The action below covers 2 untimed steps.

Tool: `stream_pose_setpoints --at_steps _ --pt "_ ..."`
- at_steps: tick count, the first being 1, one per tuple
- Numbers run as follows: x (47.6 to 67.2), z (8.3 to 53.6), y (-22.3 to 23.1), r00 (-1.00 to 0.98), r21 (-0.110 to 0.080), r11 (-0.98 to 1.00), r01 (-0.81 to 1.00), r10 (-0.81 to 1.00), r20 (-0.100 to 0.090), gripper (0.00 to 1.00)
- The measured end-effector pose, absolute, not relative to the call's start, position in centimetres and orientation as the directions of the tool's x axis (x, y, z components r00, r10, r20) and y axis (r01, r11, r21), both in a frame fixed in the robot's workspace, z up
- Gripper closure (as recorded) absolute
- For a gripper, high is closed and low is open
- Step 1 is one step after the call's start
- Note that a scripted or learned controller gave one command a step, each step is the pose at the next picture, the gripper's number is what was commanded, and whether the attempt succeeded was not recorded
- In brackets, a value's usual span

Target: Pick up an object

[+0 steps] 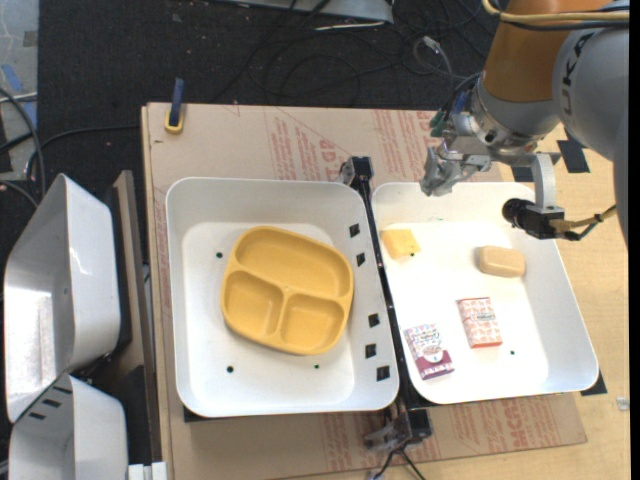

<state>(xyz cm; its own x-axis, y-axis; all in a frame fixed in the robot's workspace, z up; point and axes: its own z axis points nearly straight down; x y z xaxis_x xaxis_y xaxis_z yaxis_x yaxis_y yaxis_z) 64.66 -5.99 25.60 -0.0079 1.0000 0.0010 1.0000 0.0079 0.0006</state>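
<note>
Above the far edge of the right bin point(560, 298), the gripper point(438, 182) hangs off the grey arm point(560, 58) w/ its orange band; can't tell how it is set at this angle, and nothing shows held in it.

Nearest obj: a small yellow block point(400, 243), lying on the bin floor just below the gripper in the view, close to the divider between the 2 bins, apart from the tool.

Further out in the same bin:
- tan oval piece point(500, 261), to the right of the yellow block, well apart from it
- small red-and-white box point(480, 321), lying flat, toward the near side
- 2nd small box w/ a dark purple edge point(430, 352), beside the red one, close to the divider & near rim

Left bin point(195, 288): 1 yellow tray w/ 3 compartments point(286, 290), lying tilted across the middle.

Both bins sit on a brown board point(290, 133); cables on the dark floor beyond.
</note>
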Motion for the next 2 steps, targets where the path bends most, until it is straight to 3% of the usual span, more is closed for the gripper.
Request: stream_pose_setpoints --at_steps 2 --pt "62.9 24.5 4.4 -0.009 -0.001 0.009 1.000 1.000 0.001 1.00"
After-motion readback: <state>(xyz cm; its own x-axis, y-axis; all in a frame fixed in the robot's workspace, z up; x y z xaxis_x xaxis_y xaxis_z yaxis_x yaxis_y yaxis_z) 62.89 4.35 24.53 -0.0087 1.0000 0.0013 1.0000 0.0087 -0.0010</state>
